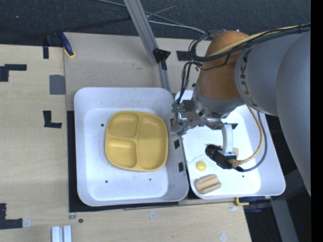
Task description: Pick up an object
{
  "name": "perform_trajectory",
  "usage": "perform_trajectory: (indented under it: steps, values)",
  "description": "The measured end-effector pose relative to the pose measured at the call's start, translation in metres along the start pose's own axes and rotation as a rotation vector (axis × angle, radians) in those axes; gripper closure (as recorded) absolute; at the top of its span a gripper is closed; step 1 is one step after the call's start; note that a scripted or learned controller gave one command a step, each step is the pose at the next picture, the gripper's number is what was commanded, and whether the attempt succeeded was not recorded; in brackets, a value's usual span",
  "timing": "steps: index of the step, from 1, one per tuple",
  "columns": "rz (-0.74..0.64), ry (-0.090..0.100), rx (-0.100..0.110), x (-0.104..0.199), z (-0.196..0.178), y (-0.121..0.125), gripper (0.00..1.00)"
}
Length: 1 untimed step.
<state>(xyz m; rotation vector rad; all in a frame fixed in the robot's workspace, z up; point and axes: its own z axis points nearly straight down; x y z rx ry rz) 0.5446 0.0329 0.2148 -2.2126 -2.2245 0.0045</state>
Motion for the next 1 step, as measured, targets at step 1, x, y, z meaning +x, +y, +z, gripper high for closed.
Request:
perform_trajectory:
  steps: [1]
  values:
    - [-0.002,0.0,-0.002,0.0483,-0.0136,-0.0185,1.0]
